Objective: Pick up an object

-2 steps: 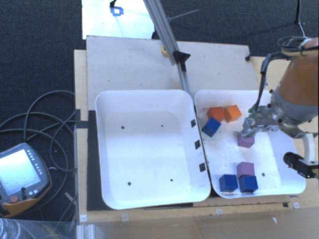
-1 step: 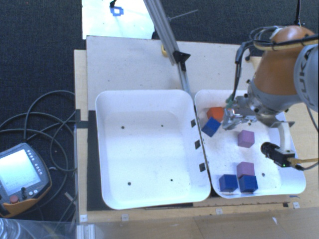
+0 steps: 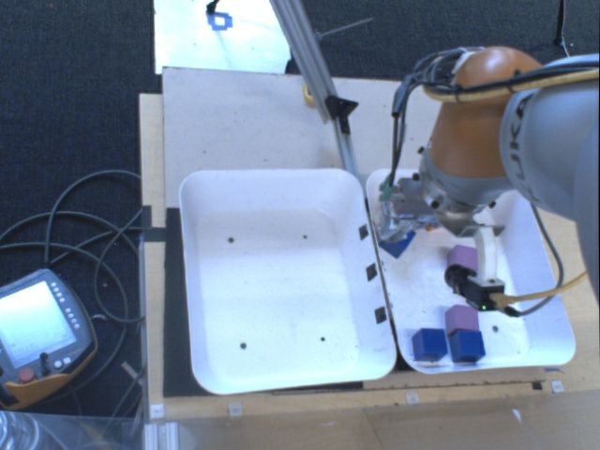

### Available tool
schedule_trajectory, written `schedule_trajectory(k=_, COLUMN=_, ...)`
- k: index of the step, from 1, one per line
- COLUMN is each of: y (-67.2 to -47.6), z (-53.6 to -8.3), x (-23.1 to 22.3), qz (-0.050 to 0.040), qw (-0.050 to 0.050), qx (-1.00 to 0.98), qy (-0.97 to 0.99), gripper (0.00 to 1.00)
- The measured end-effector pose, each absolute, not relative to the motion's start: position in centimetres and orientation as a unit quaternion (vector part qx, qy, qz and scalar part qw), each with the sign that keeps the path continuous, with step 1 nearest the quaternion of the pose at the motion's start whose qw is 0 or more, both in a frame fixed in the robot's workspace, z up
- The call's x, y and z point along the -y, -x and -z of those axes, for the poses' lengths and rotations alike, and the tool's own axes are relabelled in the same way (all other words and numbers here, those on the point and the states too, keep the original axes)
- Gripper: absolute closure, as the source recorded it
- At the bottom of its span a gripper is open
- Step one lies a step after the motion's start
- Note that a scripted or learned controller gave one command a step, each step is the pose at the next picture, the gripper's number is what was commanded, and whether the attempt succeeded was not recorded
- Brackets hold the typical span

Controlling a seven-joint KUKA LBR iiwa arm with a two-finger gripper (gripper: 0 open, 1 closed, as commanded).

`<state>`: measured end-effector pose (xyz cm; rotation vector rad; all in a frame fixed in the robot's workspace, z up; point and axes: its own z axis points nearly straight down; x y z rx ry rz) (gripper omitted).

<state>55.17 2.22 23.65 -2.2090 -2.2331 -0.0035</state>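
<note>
Jaws: pinching a small blue piece (image 3: 397, 244), which shows between and just below the fingers of the gripper (image 3: 394, 225), low over the right bin's (image 3: 553, 345) left wall. Nearest the viewer, in that bin's front edge, two blue blocks (image 3: 429, 344) (image 3: 466, 346) stand side by side, a purple block (image 3: 460, 321) touching them from behind. Farther back, a second purple block (image 3: 463, 256) lies beside the arm's white fitting. The left bin (image 3: 281, 279) adjoins. At the far left front, a teach pendant (image 3: 37, 331) rests on the floor
</note>
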Motion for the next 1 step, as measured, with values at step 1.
schedule_trajectory(k=1, y=-56.28, z=-23.7, x=-6.35, qz=0.0012, qw=-0.001, qx=0.71, qy=0.704, gripper=1.0)
